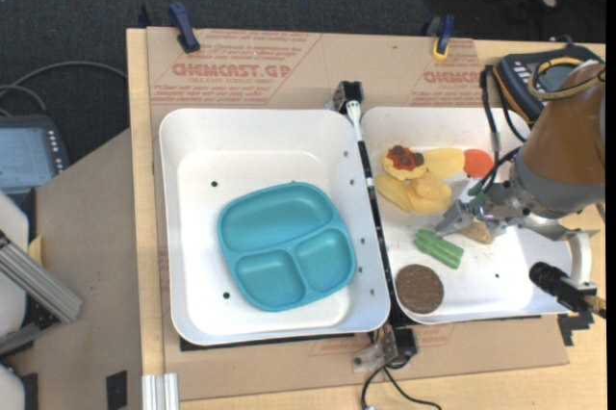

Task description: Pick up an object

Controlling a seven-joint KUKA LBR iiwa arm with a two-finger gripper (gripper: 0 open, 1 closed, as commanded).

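Observation:
My gripper is down inside the right bin, under the orange-banded wrist, among the objects there. Just to its left lies a green pod-shaped piece. A round brown disc rests near the bin's front left corner. Behind the gripper sits a heap of yellow toy food with a red piece on top. An orange ball sits beside the heap. A small tan scrap shows right under the gripper, and whether it is gripped is hidden.
The left bin holds a teal divided plate. A black divider strip runs between the bins. Cables and a dark unit hang behind the right bin. Blue and yellow clamps pin the cardboard at the back.

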